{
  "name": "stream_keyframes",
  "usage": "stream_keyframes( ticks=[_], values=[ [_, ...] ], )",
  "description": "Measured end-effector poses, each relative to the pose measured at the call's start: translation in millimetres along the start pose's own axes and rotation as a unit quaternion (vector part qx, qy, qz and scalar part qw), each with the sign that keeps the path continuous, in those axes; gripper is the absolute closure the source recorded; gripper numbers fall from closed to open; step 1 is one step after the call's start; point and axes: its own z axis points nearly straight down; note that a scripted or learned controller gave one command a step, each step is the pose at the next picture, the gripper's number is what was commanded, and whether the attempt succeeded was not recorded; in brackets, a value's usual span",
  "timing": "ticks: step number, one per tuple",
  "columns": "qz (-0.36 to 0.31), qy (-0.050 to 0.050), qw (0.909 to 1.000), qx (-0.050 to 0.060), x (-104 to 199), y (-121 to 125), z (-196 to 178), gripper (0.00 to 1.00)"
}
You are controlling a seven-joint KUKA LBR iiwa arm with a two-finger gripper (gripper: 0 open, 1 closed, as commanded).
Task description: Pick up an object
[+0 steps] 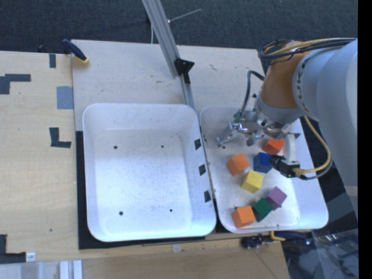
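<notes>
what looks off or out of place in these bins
Nothing stands out. The blocks, among them the yellow block and the purple block, lie loose inside the right bin, none spilled over its rim.

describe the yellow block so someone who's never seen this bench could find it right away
Start at the right-hand white bin, the one the arm reaches over. Near its middle lies the yellow block, just below a blue block and right of and below an orange block. It is the only yellow block there.

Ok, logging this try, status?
Gripper low over right bin, nothing seen held. Orange cube nearest, loose. Blue cube and yellow cube crowd it.
</notes>
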Motion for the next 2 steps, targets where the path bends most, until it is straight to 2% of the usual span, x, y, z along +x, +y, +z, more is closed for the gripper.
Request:
stream_keyframes(
  ticks=[1,2],
  values=[
    [0.000,0.000,1.0000,0.000,0.7,-1.2,30.5,0.00],
    [-0.001,0.000,1.0000,-0.002,1.2,-0.4,18.6,1.00]
  ],
)
